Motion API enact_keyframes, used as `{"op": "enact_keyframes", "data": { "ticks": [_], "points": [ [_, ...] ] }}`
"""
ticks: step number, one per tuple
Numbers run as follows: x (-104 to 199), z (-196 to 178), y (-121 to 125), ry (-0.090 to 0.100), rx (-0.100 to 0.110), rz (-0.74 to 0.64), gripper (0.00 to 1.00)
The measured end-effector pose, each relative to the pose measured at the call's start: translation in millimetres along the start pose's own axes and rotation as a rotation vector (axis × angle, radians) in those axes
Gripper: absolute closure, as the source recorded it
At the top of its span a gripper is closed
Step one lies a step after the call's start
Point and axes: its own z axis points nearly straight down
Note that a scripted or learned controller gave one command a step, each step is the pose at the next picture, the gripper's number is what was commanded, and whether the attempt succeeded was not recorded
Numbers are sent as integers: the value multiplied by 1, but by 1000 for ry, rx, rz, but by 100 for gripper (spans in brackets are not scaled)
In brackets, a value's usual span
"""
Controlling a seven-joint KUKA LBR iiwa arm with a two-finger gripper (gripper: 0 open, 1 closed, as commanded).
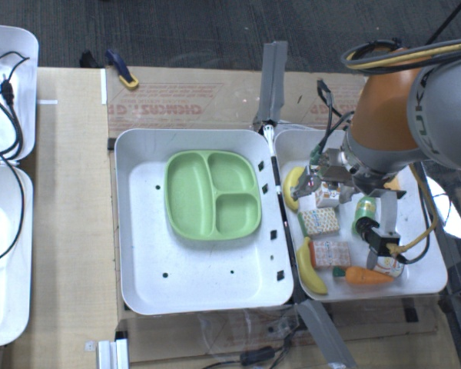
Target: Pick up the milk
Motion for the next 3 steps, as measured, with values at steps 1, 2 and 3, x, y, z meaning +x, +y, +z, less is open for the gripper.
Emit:
{"op": "enact_keyframes", "data": {
  "ticks": [1,2,3],
  "points": [
    [-2,-8,0,-1,3,4,100],
    [55,-18,-17,0,-1,-263,100],
    [126,-122,-27,-1,-2,-701,100]
  ]
}}
